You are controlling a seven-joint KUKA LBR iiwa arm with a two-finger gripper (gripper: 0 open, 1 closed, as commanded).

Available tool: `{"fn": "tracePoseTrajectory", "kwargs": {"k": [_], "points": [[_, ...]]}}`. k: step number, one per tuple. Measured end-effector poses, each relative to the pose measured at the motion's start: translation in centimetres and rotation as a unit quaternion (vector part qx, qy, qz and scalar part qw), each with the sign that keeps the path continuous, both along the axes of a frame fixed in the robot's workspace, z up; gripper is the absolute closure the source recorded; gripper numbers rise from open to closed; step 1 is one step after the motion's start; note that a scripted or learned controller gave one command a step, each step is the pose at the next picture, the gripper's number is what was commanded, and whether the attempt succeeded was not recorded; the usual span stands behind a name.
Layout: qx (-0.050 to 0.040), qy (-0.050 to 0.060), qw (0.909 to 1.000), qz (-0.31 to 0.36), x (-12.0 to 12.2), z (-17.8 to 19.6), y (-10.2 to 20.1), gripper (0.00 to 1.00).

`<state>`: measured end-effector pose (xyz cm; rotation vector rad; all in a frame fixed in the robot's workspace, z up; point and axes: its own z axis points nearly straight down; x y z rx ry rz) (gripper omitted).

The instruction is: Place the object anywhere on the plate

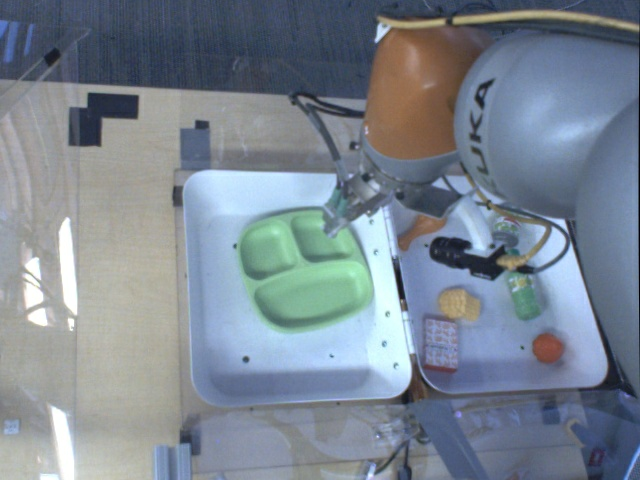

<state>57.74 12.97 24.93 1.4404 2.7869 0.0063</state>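
Observation:
A light green divided plate [305, 268] lies in the left white bin [215, 308]. My gripper [337, 216] hangs over the plate's upper right compartment, close to the wall between the two bins. The arm's orange band and grey body cover much of the right bin's back. I cannot make out any object at the gripper tip. Loose objects lie in the right bin [590, 368]: an orange piece [418, 230], a yellow corn-like piece [459, 305], a pink-and-red box [441, 343], a green bottle [522, 294] and a small orange-red ball [547, 347].
A black cylinder with cables [466, 256] sticks out from the arm over the right bin. The divider rim [397, 298] runs between the bins. Black markers [100, 116] sit on the bench at the back left.

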Motion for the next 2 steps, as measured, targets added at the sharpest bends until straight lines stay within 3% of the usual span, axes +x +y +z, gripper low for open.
{"fn": "tracePoseTrajectory", "kwargs": {"k": [1,2], "points": [[-0.0002,0.001,0.9998,0.021,2.4,-8.9,-1.8,1.0],[-0.0006,-0.002,0.9981,0.061,3.3,-6.2,-6.1,1.0]]}}
